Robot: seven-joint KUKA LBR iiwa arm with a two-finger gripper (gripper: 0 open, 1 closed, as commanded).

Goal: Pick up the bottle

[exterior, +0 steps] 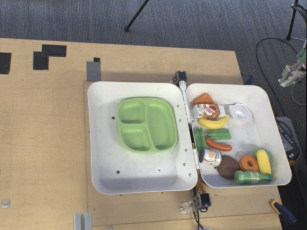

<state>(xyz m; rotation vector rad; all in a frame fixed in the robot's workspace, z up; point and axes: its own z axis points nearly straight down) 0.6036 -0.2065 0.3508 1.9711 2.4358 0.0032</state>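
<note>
The bottle (253, 177), green with a label, lies on its side along the 6 o'clock wall of the right bin (272, 128), just below the doughnut (248, 162) and the corn cob (263, 161), with a brown potato (228, 166) touching its left end. Toward 9 o'clock in that bin sit a small can (210, 156), a red sausage (218, 144) and a green pepper (219, 134); a banana (213, 123) lies toward 11 o'clock, and a clear cup (239, 112) toward 12. The left bin (103, 176) holds a green divided plate (146, 124). At 3 o'clock on the view's edge, the gripper (292, 74) hangs off the bench, well apart from the bottle; whether it is open or closed cannot be told.
</note>
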